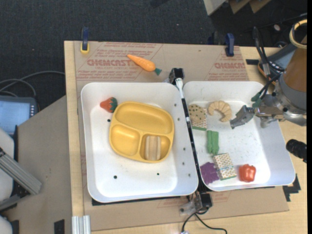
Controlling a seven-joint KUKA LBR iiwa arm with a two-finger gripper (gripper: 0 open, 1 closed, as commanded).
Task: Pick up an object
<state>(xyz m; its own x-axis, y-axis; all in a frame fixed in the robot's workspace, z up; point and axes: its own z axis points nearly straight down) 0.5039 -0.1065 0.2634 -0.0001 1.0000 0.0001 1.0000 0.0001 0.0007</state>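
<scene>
- Gripper point(242, 117) hung over the right bin point(278, 145) beside the croissant point(220, 109), fingers spread, nothing between them.
- Croissant sat near the cookie point(197, 114), so a sloppy drop could've knocked it aside.
- The green block point(212, 142) looked easier, I reckon.

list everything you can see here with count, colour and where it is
bins: 2, white, side by side on the bench
plate: 1, yellow, left bin
bread: 1, tan, in a plate compartment
strawberry: 1, red, left bin, beside plate
carrot: 1, orange, on bench behind left bin
croissant: 1, beige, right bin
cookie: 1, speckled tan, right bin
green piece: 1, right bin centre
grapes: 1, purple, right bin front
box: 1, patterned, beside grapes
pepper: 1, red, right bin front
gripper: 1, grey, above right bin
</scene>
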